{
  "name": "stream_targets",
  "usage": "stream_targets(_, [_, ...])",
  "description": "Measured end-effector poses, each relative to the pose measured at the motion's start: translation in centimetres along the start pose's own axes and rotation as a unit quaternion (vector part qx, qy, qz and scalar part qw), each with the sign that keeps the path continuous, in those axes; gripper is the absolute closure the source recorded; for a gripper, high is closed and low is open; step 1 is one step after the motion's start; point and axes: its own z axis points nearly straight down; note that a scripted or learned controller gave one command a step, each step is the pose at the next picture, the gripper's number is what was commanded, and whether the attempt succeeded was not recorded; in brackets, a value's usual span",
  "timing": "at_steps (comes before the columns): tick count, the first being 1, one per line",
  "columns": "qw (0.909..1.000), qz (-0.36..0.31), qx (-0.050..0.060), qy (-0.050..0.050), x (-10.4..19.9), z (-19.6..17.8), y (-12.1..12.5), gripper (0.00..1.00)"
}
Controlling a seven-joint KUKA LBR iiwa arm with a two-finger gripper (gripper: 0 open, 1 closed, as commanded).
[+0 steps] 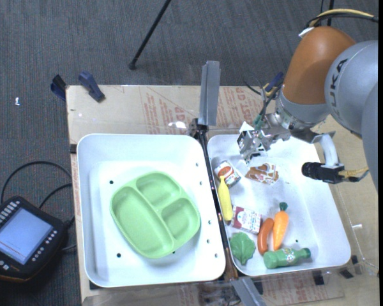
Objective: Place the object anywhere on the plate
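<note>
- The gripper (pixel 250 144) hangs at the twelve o'clock end of the right bin (pixel 329 234); whether it is open or shut I cannot tell, and nothing is visibly in its hold.
- Just at its five o'clock lies a red-and-white packet (pixel 263 173), probably the object being picked.
- The green plate (pixel 154 213) sits in the left bin (pixel 96 164), at the gripper's eight o'clock.
- Judged step: picking. Next comes a sure grasp, a lift, then a carry over the divider to the plate.
</note>
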Motion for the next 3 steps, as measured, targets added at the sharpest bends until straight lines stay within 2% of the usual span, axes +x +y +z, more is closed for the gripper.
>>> stream_targets(1, [0.9999, -0.014, 0.001, 0.001, 9.2, -0.8, -5.5, 1.00])
stream_targets(2, [0.9968, 0.080, 0.001, 0.000, 18.3, -2.1, -5.5, 1.00])
stream_targets(3, [0.9968, 0.080, 0.001, 0.000, 18.3, -2.1, -5.5, 0.00])
